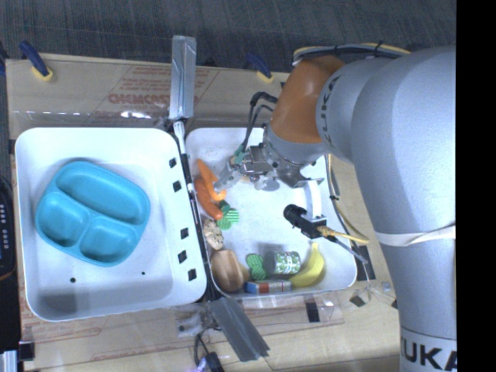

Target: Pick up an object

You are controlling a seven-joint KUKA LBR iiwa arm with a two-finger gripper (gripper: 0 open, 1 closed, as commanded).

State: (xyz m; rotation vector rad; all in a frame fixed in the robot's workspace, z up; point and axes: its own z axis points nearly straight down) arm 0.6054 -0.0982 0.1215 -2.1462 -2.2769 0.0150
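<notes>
My gripper [253, 167] hangs low in the back part of the right bin [341, 246], just right of an orange carrot [205, 189] that lies along the bin's left wall. Nothing shows held in it. Below the carrot lies a small green toy [229, 217]. At the bin's front sit a brown rounded object [226, 270], a green can [284, 263] on its side, a yellow banana [313, 266] and a red-and-blue marker [267, 287]. The wrist and orange band [298, 107] hide the bin's back right corner.
The left bin [46, 285] holds a blue divided plate [93, 211]. A black fitting with a cable [301, 218] sticks out from the arm over the right bin's middle. The large grey arm [403, 146] covers the right side. A metal divider [183, 76] stands between the bins.
</notes>
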